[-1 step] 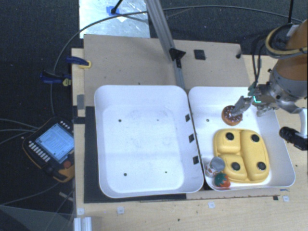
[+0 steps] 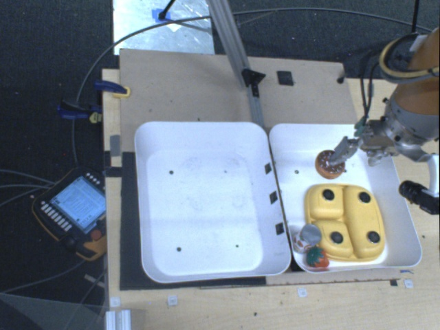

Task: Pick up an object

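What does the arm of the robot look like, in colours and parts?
The arm is grey metal with an orange band above the wrist. Dark cables run beside it. It ends in a slim grey gripper over the right bin.

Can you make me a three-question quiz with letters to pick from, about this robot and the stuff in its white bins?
1. Where does the yellow tray lie?
A. left bin
B. right bin
C. on the floor

2. What colour is the small round thing under the gripper?
A. brown
B. blue
C. pink

3. How does the gripper stand?
A. high above the left bin
B. lowered onto the round thing
C. lying on the yellow tray

Answers: 1 B, it lies in the bin nearest the arm; 2 A, it looks brownish; 3 B, its tip meets the round thing.
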Motion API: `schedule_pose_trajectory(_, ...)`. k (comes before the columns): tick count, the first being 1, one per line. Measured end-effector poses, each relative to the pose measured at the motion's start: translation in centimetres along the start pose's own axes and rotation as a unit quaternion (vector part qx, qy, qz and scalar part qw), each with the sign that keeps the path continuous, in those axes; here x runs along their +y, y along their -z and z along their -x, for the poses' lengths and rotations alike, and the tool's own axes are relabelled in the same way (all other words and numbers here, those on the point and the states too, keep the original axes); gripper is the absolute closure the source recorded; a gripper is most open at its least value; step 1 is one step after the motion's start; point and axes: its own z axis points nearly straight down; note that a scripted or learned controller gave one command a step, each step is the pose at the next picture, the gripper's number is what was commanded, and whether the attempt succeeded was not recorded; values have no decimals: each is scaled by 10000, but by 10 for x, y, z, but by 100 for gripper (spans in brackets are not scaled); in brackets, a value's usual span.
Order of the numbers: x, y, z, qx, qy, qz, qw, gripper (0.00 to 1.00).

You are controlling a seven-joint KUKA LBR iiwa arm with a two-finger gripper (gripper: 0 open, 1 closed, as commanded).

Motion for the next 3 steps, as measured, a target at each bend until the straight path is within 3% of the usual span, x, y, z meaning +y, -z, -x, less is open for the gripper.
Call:
schedule_pose_trajectory(2,7,-98,-7,0,-17,-11,10000,0)
schedule_pose_trajectory(3,13,-153,-2,-24,-17,70,10000,0)
